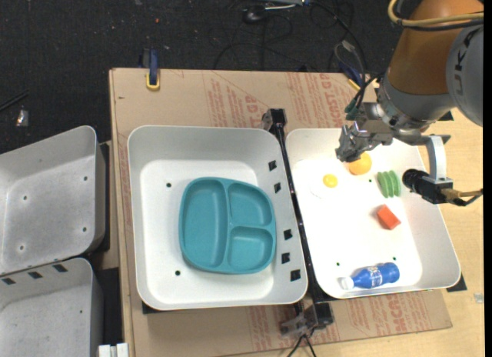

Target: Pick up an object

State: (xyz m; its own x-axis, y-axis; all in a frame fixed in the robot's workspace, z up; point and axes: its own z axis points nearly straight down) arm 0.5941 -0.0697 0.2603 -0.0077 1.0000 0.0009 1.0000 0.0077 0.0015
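Observation:
In the right bin [430, 271], my gripper [351, 150] hangs low over the far part, by the bin's left half. An orange round thing [360, 167] lies right under it, on its near side and partly covered by it. I cannot tell whether they touch. A small yellow piece [330, 181] lies just to the left of the orange thing. To the right rests a green ridged thing [389, 184], with an orange-red block [388, 217] nearer the front. A blue bottle [373, 276] lies on its side by the front wall.
The left bin [146, 194] holds a teal divided plate [227, 225]. A black divider [290, 209] runs between the two bins. Two white lids [46, 194] lie off the bench at the left.

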